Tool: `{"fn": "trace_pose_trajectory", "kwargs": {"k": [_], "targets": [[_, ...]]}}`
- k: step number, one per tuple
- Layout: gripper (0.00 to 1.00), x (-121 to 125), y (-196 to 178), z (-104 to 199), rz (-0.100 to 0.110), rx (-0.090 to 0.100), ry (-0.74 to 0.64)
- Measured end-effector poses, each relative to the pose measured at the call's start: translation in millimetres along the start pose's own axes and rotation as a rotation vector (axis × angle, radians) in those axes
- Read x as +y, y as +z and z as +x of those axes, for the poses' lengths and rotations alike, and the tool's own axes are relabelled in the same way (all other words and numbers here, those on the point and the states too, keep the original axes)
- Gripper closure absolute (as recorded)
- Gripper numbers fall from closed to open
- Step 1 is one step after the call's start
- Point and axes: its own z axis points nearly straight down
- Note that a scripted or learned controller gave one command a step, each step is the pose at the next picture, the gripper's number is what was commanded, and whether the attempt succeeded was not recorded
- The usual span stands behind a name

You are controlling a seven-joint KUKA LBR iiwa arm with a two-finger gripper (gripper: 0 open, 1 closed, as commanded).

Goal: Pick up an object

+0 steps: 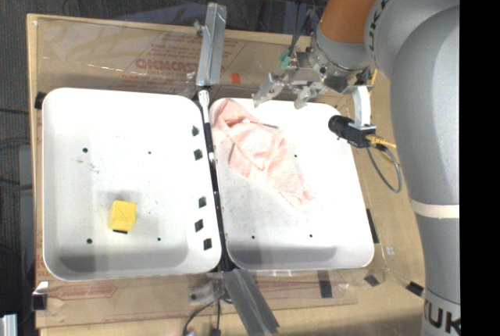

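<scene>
Pale pink fabric, a crumpled cloth (pixel 262 155), lies in the right bin (pixel 344 244), bunched toward that bin's upper left corner and trailing down toward its middle; its long axis runs on a slant from upper left to lower right in the camera view. The hand (pixel 286 92) sits over the top rim of the same bin, its two fingers spread apart and nothing between them, so it is released and carrying nothing. The cloth lies just below the hand and slightly to its left, near but apart from the fingertips. The left bin (pixel 62 170) holds one small yellow block (pixel 123 216) near its lower left, well apart from the hand and across the divider. Judgement: the cloth is much the nearer candidate; a short descent onto its upper bunched end would suffice, with the fingers best set across the slanted axis. Both bins rest side by side on the desk (pixel 117 53).
</scene>
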Motion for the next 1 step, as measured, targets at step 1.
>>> {"fn": "trace_pose_trajectory", "kwargs": {"k": [1], "targets": [[0.0, -42.3, -25.7, 18.4, -0.002, 0.0, -0.083]]}}
